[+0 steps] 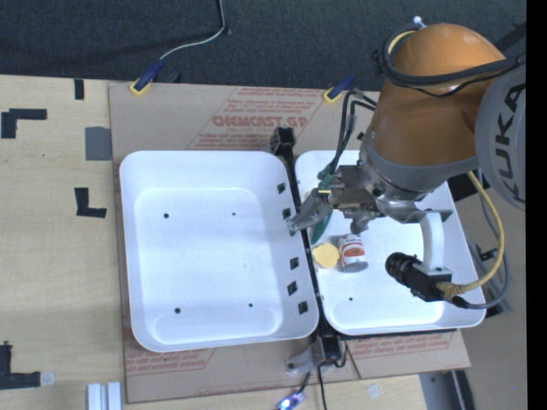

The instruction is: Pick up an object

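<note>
In the right bin (444, 314), a small can (351, 252) with a red label lies just beside a yellow piece (324, 255) at its 9 o'clock. The jaws (318, 212) hang near the bins' shared wall, so the can sits at their 4 o'clock. Whether they are released or clenched, I cannot tell.

Two bins sat side by side, the left bin (205, 246) beside the right bin (385, 310). In the right bin, a small can (351, 252) lay just right of a round piece (324, 255), near the dividing edge.
</note>
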`<state>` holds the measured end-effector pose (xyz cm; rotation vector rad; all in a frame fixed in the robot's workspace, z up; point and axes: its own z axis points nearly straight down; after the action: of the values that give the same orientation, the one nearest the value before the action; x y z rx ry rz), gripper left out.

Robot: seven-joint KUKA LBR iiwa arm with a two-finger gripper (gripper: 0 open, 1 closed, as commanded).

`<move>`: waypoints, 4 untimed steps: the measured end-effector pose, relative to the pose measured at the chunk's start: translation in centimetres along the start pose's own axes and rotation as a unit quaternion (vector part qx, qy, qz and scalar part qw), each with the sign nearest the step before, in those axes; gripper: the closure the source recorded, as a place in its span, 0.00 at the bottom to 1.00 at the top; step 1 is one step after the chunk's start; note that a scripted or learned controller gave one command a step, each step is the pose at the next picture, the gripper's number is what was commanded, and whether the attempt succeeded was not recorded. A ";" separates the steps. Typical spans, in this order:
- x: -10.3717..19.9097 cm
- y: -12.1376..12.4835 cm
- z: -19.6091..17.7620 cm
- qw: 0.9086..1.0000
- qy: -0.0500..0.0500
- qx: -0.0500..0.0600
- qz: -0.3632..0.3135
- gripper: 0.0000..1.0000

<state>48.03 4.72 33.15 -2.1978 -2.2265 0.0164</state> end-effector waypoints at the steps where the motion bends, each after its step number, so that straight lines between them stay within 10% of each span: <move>1: -5.2 3.5 -17.7 1.000 -0.002 -0.018 0.007 0.00; 2: 0.9 0.0 -6.6 1.000 -0.001 -0.002 0.003 0.00; 3: -8.5 -0.1 -20.9 1.000 -0.002 -0.017 0.010 0.00; 4: -1.9 0.1 -8.4 1.000 -0.001 -0.002 0.003 0.00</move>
<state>48.28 2.86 41.57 -2.2078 -2.2220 0.0155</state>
